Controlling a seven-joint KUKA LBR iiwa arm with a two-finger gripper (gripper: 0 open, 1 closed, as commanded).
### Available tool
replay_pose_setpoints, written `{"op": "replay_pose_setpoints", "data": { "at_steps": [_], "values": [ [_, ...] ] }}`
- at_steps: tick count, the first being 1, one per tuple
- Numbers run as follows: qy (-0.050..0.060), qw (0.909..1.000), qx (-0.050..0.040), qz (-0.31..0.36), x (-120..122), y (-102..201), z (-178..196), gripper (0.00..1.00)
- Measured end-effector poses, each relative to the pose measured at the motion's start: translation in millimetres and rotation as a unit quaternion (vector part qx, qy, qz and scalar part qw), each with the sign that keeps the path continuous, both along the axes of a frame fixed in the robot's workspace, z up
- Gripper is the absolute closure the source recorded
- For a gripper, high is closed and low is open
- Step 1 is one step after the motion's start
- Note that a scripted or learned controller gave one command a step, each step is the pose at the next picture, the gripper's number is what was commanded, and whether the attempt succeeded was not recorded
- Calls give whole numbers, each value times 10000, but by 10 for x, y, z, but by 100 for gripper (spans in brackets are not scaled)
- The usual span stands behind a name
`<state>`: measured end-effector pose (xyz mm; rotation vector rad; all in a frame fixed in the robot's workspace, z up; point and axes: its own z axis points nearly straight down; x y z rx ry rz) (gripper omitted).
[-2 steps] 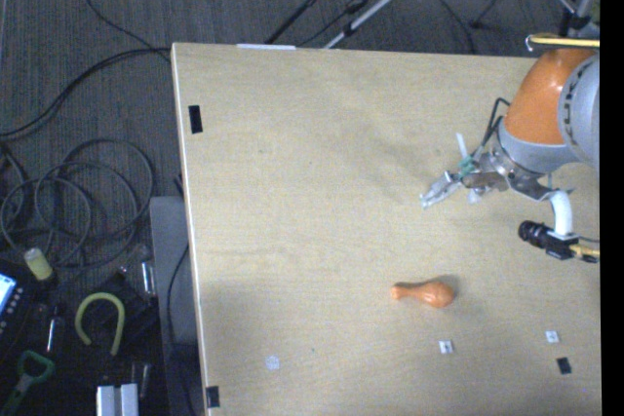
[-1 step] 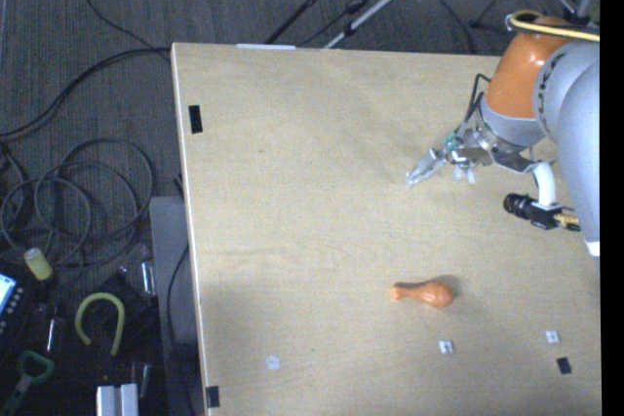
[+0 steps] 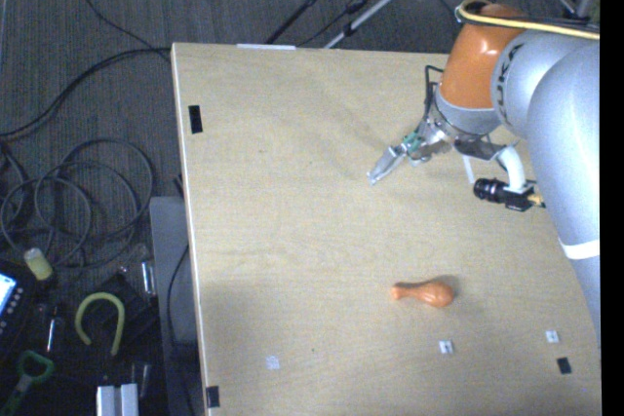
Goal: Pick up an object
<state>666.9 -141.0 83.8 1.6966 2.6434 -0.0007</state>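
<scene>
The hand is held over the pale wooden desk, its grip state indiscernible; a small orange pear-shaped object lies well apart.

The table top fills the middle and right of the view, with the floor to its left and behind it. The arm comes in from the right, and its gripper sits over the middle of the table. A small pear-shaped thing lies on the table nearer the front, well apart from the gripper, and cables lie on the floor to the left.

Grey arm, orange band.
</scene>
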Motion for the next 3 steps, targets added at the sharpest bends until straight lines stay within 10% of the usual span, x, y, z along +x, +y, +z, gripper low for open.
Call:
{"op": "replay_pose_setpoints", "data": {
  "at_steps": [1, 2, 3],
  "values": [
    [-5, 10000, -1, 0, 4, 9, 93, 100],
    [-10, 9991, -6, -424, 21, -360, 1559, 100],
    [7, 9997, -4, -238, -143, -12, 1187, 100]
  ]
}}
